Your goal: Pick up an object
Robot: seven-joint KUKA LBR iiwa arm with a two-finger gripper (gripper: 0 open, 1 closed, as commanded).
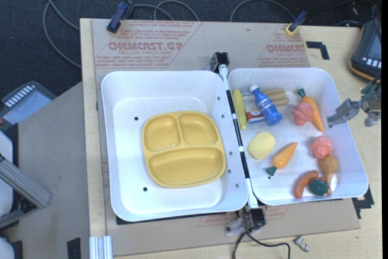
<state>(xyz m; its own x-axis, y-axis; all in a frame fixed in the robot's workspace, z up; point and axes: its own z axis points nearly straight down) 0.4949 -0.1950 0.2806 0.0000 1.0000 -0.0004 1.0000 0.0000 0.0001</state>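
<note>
Near edge: cable plug (250,219) at the seam between the bins, on the bench (182,39).
Near right corner of right bin (345,130): sausage (304,183) touching a green-and-orange piece (319,186), brown piece (329,165) just behind; crowded, poor first choice.
Left bin (121,148): yellow tray (182,147) with three compartments, lying flat; no loose thing beside it.
Middle of right bin: small carrot (284,155) tilted, lemon-like piece (262,145) just left of it, pink piece (322,146) to the right; lemon piece stands apart enough for a clean descent.
Far part of right bin: corn (239,108) along the left wall, blue bottle (265,105) lying over a tan roll (276,94), big carrot (313,111) touching another pink piece (302,113).
Gripper (343,112): at the bin's right wall, reaching in from the right; spread or pressed together, cannot tell; nothing seen between its tips.
Advice: likely still approaching; pick one isolated target, centre above it, straddle its narrow side, keep away from walls.
</note>
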